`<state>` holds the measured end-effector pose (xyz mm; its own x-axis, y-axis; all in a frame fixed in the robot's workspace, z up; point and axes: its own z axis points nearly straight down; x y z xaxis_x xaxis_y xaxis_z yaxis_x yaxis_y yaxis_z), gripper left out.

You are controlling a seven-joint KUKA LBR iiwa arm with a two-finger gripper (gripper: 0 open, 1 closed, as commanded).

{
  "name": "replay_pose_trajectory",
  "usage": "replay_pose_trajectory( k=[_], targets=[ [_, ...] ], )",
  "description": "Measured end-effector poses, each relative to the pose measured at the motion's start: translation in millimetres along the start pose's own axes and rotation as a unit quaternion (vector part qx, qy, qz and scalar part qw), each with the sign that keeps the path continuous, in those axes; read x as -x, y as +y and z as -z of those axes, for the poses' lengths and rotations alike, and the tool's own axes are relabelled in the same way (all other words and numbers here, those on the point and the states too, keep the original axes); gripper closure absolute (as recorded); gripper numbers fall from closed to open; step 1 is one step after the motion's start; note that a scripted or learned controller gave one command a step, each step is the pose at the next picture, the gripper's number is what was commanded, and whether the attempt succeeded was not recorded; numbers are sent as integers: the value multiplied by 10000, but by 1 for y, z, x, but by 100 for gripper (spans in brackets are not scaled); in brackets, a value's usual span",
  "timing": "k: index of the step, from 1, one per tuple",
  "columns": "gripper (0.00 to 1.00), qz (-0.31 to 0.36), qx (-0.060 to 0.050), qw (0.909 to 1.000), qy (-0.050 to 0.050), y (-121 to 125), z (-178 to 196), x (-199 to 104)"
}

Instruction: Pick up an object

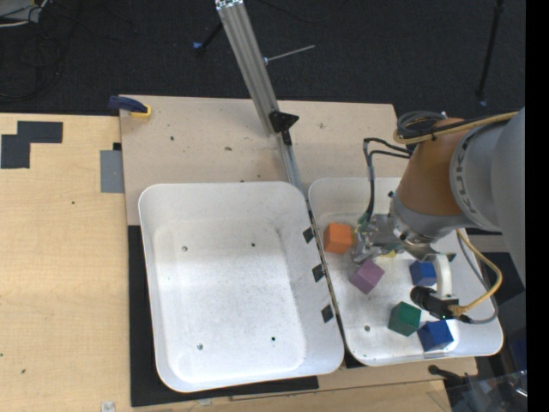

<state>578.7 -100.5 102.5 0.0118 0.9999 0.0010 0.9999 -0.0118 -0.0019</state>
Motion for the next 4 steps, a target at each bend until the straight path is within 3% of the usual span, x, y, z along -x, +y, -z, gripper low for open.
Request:
replay_pose_trajectory(
  k=[2, 3, 4],
  targets=[
    [100, 63, 21, 10000, -8, 9, 92, 7],
    [100, 62, 32, 10000, -9, 9, 155, 7],
    [100, 68, 13, 10000, -6, 9, 180, 9]
  ],
)
